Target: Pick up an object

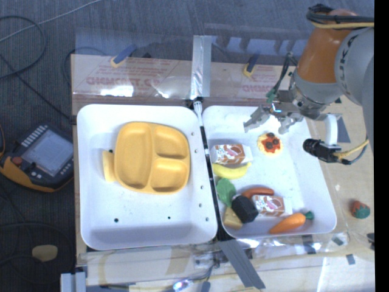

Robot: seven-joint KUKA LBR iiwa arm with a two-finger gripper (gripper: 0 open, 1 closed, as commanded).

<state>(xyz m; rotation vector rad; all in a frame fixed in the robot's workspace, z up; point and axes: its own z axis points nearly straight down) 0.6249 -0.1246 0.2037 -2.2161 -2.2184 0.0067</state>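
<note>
A sectioned tray (152, 157) is held in the left bin (91, 224). Food items are clustered in the right bin (316, 193), with a carrot (288, 222) nearest.

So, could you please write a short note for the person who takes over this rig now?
Gripper: open, holding nothing, above the back of the right bin.
Right bin: small pizza toy just below the fingertips, snack packet on a banana, second packet, carrot, black object.
Left bin: yellow divided tray.
Done: nothing picked yet.
Left: descend, grasp an object, lift.
</note>
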